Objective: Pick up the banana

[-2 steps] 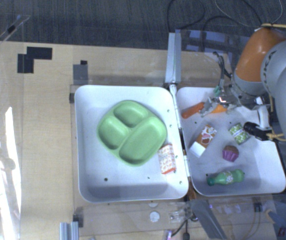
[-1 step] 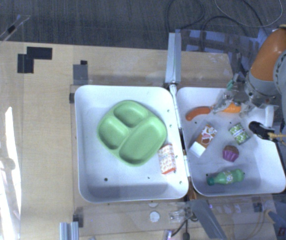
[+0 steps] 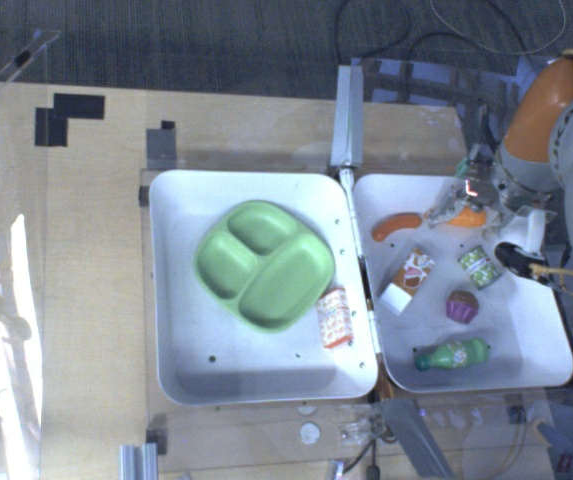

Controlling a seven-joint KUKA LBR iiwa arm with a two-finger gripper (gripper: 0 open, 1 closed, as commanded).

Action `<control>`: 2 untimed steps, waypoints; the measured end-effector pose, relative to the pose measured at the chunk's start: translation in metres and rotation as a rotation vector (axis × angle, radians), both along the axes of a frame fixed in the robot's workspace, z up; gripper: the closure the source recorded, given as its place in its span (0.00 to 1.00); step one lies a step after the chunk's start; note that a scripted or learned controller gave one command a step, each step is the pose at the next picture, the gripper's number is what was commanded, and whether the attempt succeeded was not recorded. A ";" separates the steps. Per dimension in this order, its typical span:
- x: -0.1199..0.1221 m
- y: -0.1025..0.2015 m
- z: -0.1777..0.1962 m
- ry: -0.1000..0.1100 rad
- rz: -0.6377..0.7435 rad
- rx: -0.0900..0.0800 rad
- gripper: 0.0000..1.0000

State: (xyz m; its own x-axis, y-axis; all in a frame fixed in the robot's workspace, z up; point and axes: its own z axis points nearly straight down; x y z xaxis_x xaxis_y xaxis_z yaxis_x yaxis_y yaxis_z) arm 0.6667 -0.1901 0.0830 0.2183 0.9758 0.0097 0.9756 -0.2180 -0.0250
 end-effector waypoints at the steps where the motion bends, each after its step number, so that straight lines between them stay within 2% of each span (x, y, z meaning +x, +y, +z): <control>1: -0.072 0.000 0.004 -0.030 0.098 -0.015 0.00; 2: -0.067 0.001 0.019 -0.044 0.102 -0.018 1.00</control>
State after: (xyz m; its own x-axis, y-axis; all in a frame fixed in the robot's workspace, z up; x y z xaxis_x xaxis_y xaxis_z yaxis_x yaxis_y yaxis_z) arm 0.5996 -0.1895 0.1024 0.1180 0.9930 -0.0009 0.9928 -0.1180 0.0209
